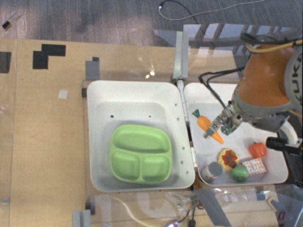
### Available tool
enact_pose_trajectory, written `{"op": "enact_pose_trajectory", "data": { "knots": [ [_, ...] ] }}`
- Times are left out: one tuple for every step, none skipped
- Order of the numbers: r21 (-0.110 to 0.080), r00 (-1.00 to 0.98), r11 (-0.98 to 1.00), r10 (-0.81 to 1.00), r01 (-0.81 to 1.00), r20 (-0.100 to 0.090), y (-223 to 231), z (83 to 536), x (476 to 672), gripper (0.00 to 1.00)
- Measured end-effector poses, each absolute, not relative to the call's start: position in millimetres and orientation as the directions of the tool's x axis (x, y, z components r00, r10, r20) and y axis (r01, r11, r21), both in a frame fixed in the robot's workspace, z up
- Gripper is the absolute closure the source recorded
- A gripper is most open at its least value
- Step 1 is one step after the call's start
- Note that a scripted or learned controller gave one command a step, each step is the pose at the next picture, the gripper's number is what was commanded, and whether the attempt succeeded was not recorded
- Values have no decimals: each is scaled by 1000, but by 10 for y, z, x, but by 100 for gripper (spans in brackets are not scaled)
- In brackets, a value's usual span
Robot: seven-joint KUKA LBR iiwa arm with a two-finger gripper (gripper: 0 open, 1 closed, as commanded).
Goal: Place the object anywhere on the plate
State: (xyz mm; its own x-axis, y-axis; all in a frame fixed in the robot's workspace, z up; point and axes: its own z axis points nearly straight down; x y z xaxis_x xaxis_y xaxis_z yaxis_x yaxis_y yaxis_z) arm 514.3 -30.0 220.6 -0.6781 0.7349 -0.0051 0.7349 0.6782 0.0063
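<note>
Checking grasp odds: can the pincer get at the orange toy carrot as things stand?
Probably yes. The pincer sits right over the orange toy carrot, which lies alone on bare floor in the right white bin; the other toys cluster further toward the bin's front edge.

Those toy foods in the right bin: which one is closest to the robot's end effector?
The carrot, orange with a green top, lying right at the end effector. The orange pepper, green ball and round red-and-yellow piece sit further toward the bin's front.

- A robotics lab: a grey-and-orange robot arm point(267, 79) works over a wooden bench point(42, 141).
- Two white bins point(137, 93) sit side by side in metal brackets.
- Loose cable point(189, 13) trails across grey carpet point(85, 8); black tape marks point(47, 55) dot the benchtop.
</note>
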Motion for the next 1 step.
{"op": "enact_pose_trajectory", "data": {
  "knots": [
    [7, -764, 764, 645, 645, -7, 133, 3299, 4886, 100]
  ]
}}
